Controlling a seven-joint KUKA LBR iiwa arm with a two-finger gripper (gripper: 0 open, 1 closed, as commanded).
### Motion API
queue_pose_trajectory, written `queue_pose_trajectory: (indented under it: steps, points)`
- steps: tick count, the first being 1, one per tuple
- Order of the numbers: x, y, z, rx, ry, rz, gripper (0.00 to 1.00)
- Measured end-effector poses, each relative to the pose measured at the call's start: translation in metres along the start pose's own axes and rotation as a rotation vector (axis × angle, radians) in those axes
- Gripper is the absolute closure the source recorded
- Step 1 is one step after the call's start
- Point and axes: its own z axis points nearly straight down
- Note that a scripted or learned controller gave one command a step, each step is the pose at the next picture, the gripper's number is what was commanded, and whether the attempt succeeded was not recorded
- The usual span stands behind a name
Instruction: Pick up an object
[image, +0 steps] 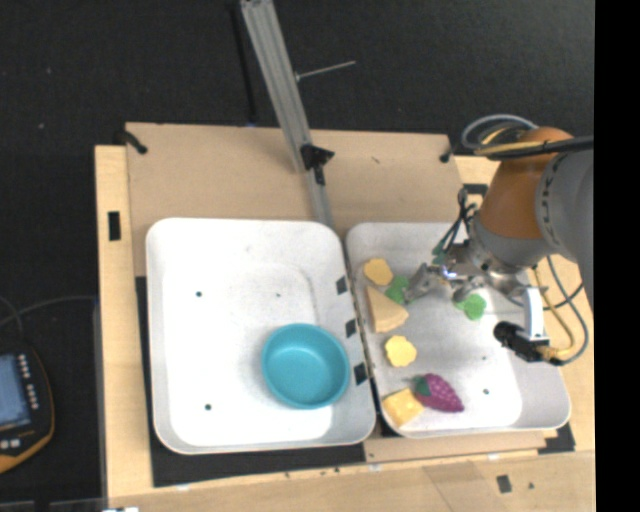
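Gripper (438, 275) sits low in the right bin (545, 405) between two green pieces (398, 290), likely lining up a pick; finger state unclear, so can't tell.

Two bins sit side by side on the bench (120, 300). The left bin (200, 270) holds a bowl (305, 365) in its near right part. The right bin (535, 400) holds several pieces of toy food: along its left side, running from far to near, lie a round piece (377, 271), a wedge (387, 314), another round piece (400, 351) and a block (403, 407) at the near left corner. A bunch of grapes (438, 392) lies just right of the block. The gripper (437, 277) hangs over the far middle of the right bin, with one small piece (398, 290) to its left and another small piece (473, 305) to its right. A pole (290, 110) slants over the far side of the bench.
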Motion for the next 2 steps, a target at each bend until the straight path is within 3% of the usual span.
queue_pose_trajectory:
  steps: [1, 2]
  points:
    - [-0.001, 0.001, -0.011, -0.004, 0.001, 0.004, 1.00]
    - [-0.003, -0.005, -0.059, -0.005, 0.000, 0.001, 1.00]
